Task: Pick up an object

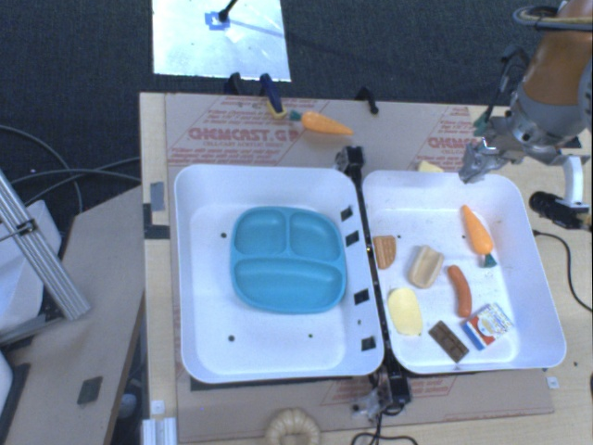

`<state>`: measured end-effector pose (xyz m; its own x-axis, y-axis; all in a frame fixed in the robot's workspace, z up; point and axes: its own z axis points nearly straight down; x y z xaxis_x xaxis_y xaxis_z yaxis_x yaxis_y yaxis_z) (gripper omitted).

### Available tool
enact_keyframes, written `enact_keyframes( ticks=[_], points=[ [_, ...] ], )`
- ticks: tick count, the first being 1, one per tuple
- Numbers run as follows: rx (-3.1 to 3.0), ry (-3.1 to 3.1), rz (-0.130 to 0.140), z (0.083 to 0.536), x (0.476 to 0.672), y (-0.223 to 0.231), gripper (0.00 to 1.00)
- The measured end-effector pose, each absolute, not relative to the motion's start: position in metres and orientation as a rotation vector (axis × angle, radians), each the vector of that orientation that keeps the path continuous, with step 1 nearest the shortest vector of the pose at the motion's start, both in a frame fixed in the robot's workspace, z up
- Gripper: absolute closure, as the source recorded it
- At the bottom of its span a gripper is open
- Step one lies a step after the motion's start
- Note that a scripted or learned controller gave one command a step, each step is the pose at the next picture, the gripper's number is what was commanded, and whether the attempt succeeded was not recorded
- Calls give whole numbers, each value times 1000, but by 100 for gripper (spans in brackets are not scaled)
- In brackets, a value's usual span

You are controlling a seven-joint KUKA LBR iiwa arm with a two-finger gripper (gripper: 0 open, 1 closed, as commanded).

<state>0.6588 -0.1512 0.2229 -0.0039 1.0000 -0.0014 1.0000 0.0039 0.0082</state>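
The right bin [533, 248] holds several toy foods: an orange carrot [477, 232], a bread slice [426, 266], a brown cookie [384, 251], a red sausage [460, 290], a pale yellow piece [404, 311], a chocolate bar [449, 340] and a small carton [488, 325]. My gripper [473, 167] hangs over the far rim of this bin, above and behind the carrot. I see nothing held in it.
A blue divided plate [287, 258] lies in the left bin [199, 286]. A second carrot [320, 123] rests on the cardboard behind the bins. A yellow bit [429, 166] peeks out behind the right bin's rim. A beige ring [293, 427] sits at the front edge.
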Motion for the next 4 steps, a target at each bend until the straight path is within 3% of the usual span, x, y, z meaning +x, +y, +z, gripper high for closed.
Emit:
enact_keyframes(
  ticks=[1,4],
  points=[
    [2214,2224,4,225,660,-151,100],
    [2212,2232,1,214,640,22,100]
  ],
)
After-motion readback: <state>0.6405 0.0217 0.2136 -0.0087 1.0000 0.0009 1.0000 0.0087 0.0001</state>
